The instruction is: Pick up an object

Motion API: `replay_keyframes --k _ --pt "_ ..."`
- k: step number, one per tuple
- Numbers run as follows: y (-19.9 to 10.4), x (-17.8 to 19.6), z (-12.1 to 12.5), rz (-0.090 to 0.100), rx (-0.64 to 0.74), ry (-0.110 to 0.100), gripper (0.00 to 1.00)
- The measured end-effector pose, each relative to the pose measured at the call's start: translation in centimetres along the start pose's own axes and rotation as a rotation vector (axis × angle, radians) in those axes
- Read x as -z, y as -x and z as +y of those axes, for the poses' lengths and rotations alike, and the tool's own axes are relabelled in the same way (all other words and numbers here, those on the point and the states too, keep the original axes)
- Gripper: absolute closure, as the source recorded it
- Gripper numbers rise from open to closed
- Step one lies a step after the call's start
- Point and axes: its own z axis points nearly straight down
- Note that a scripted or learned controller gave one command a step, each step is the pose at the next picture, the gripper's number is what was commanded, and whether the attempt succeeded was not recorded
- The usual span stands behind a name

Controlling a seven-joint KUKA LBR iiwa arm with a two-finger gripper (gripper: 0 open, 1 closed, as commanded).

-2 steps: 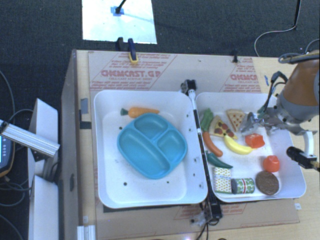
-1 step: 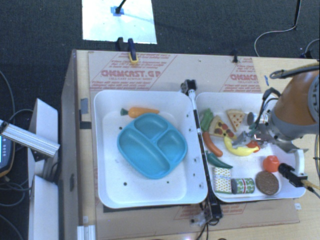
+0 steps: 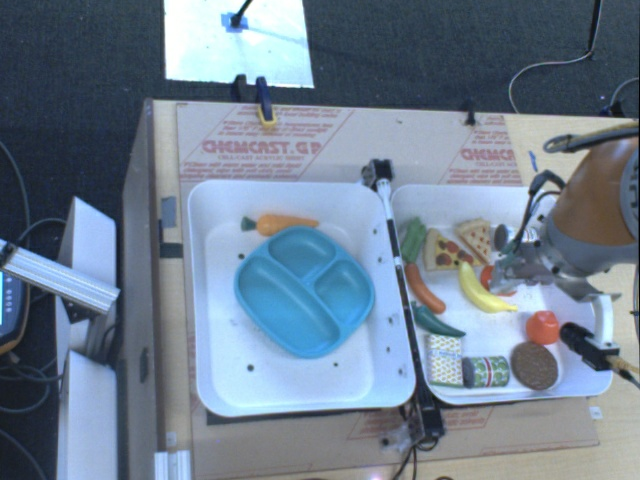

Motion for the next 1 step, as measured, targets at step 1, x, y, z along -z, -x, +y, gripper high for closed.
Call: replay_keyframes --k 1 --pt "0.00 -0.01 -0.01 0.000 0.000 0.000 0.00"
